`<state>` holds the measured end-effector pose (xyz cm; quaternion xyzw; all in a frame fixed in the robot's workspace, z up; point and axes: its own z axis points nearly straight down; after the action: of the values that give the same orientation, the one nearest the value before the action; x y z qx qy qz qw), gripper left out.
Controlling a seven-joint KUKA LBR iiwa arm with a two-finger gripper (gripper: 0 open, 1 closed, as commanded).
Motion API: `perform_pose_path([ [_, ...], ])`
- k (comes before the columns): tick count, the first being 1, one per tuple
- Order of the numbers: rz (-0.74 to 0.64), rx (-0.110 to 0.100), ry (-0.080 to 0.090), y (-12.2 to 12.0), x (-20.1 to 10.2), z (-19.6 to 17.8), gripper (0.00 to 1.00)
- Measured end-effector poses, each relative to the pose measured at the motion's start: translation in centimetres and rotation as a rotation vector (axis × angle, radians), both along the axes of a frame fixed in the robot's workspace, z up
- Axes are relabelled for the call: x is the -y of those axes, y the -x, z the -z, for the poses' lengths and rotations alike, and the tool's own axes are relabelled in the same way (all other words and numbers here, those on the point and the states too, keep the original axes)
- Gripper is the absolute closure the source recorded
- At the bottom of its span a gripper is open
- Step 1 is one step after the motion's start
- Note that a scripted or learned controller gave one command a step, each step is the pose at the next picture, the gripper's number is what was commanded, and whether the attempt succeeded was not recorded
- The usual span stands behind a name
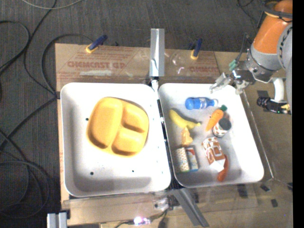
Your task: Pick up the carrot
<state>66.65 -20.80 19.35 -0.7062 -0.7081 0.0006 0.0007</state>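
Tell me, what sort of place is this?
Probably a robotics lab test bench. Two white bins are clamped onto cardboard, a robot arm reaches in, and loose cables trail across the carpet. Toy food such as a carrot fills one bin.

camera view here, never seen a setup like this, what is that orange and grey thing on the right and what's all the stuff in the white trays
That is a robot arm, photographed by one fixed camera looking down at a slant. Its gripper, a two-finger hand, hovers over the right bin's far corner and holds nothing. That bin has toy food: the carrot it should pick up, a blue bottle, a banana, a small can and a few other pieces. The left bin has a yellow divided tray.
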Motion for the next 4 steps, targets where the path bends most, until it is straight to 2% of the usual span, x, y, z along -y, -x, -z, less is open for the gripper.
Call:
perform_pose_path([
  [1,-0.144,0.004,-0.001,1.8,0.2,9.8,0.0],
  [2,-0.147,-0.001,0.0,1.9,0.0,9.0,1.0],
  [3,-0.291,-0.032,-0.003,0.5,0.7,10.6,1.0],
  [4,-0.111,0.001,0.001,5.0,-4.8,0.0,1.0],
])
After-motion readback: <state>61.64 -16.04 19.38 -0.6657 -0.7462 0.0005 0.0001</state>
